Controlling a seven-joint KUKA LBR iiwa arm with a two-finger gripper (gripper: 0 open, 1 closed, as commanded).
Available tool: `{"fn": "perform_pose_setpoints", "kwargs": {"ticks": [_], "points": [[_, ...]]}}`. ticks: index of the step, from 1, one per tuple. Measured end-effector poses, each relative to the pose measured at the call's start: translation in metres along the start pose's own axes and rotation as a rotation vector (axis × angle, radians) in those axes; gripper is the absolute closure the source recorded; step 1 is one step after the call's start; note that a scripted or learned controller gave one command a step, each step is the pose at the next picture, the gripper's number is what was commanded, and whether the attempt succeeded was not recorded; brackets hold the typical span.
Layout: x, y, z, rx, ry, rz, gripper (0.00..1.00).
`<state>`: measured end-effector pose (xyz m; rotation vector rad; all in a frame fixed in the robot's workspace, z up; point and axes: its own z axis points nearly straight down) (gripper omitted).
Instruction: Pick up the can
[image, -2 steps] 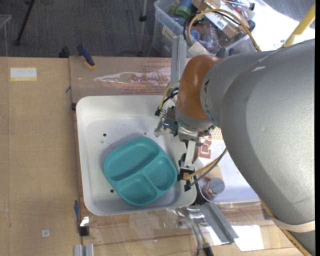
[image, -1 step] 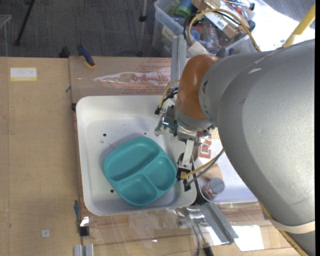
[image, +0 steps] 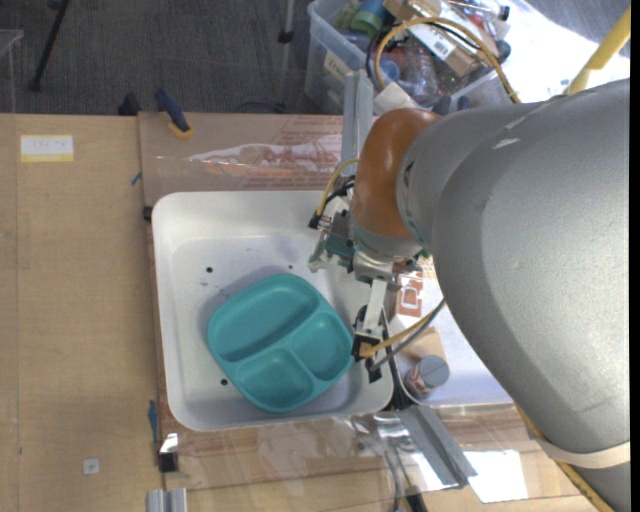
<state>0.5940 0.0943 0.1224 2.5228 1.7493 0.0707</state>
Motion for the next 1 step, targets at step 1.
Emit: {"fn": "perform_pose_setpoints", "kwargs": {"ticks": [1], "points": [[-0.0012, -0.0089, -0.0001, 0.01, -0.006, 0.007, 0.0]]}}
